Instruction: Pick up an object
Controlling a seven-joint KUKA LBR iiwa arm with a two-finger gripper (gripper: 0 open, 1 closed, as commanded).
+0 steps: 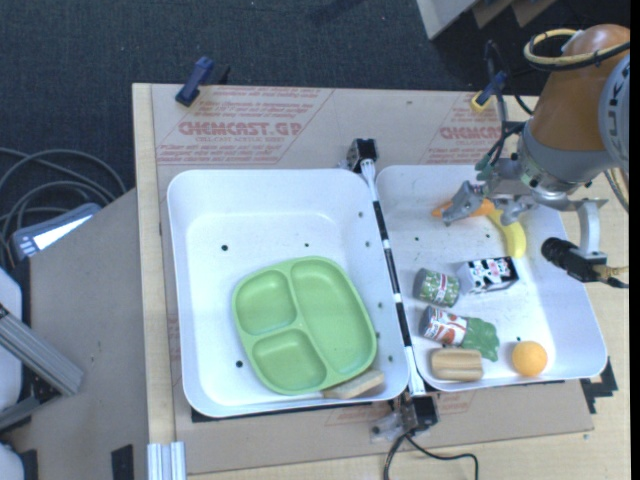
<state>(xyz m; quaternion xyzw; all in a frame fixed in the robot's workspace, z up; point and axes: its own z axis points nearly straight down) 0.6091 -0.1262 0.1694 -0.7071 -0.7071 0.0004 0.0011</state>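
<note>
Objects for picking lie in the right bin point(590, 318): a yellow banana point(513, 238), a black-and-white carton point(489, 274), a green-labelled can point(437, 287), a red-and-white can point(445, 325) touching a green leafy toy point(482, 337), a tan bread roll point(456, 365) and an orange ball point(529, 358). Your gripper point(487, 200) hangs low over the far part of that bin, just above the banana's upper end. Its grey fingers point(462, 204) look spread apart, but an orange piece sits right at them and you cannot tell whether it is gripped, merely touched, or part of the tool. Treat the grip as unclear.

Look at the left bin point(200, 268): it carries a green divided plate point(300, 323) with three compartments, and a tan block point(352, 387) rests against the plate's near edge by the bin's front rim. Both bins sit side by side on a brown board point(250, 118) printed with red lettering. A blue clamp point(194, 81) grips the board's far left corner. Dark carpet lies beyond, and grey cables point(50, 188) coil at the left.

The arm's orange band point(575, 98) is cut off by the frame's right side. The labels on the cans are too small to read.
</note>
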